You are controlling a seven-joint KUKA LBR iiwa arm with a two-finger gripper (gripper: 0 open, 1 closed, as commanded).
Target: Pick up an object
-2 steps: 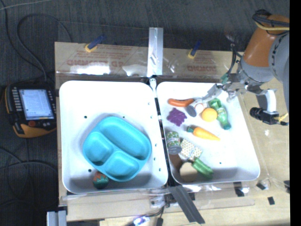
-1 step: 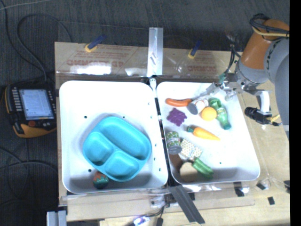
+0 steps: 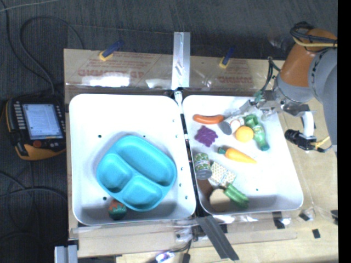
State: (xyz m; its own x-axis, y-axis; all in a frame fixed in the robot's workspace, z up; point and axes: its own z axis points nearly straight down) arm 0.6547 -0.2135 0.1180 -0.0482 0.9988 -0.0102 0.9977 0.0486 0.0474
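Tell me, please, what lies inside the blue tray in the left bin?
The blue tray shows three bare compartments. A small red-and-green toy sits outside its near edge; whatever lies beneath the tray is covered.

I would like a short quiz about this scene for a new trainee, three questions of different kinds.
1. True or false: the blue tray lies in the right bin.
2. Which toy lies nearest the claw? A) carrot B) purple grapes C) green bottle
3. Fill in: the hot dog lies near the right bin's ____ edge.

Key: 1 false, it lies in the left bin; 2 C; 3 far.
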